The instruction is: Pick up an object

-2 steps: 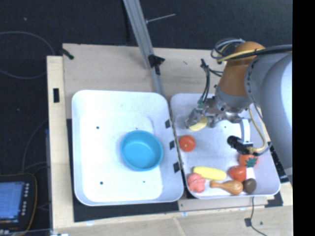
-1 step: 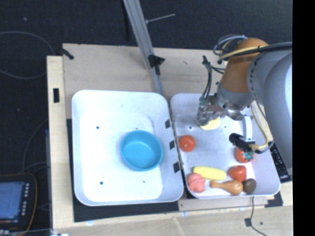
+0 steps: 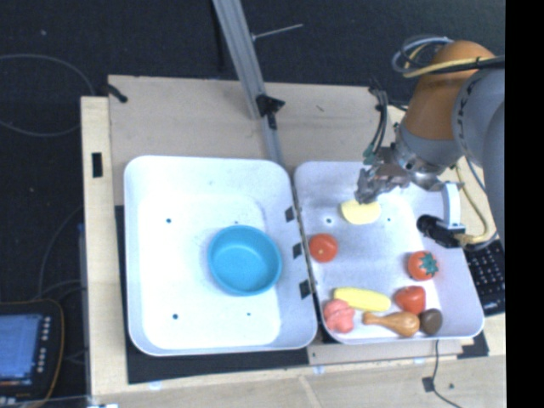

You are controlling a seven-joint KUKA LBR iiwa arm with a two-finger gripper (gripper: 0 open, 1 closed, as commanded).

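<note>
Two shallow white bins side by side on a bench: left bin (image 3: 153, 185) with a blue bowl (image 3: 245, 259) near its middle, right bin (image 3: 331, 181) with the loose objects. Gripper (image 3: 370, 192) low in the upper part of the right bin, directly over the upper edge of a pale yellow object (image 3: 361, 212), apparently the piece chosen for the pick; placement consistent with a descent onto it or a grasp just under way. Finger state not readable from this slanted overhead view, contact with the pale yellow object likewise unresolved, so no grasp to be assumed. Remaining items well apart from the gripper: small tomato (image 3: 322, 247) near the divider, larger tomato with green stalk (image 3: 422, 265) toward the right wall, and along the near wall a crowded group of banana (image 3: 363, 298), pink object (image 3: 339, 314), drumstick-shaped piece (image 3: 393, 321), red object (image 3: 410, 299) and dark brown object (image 3: 431, 320), several touching or overlapping. Isolation of the pale yellow object probably the reason for its selection. Identity of that object uncertain at this resolution; its upper edge hidden beneath the wrist; grey arm with orange band (image 3: 450, 66) cut off at the right.
</note>
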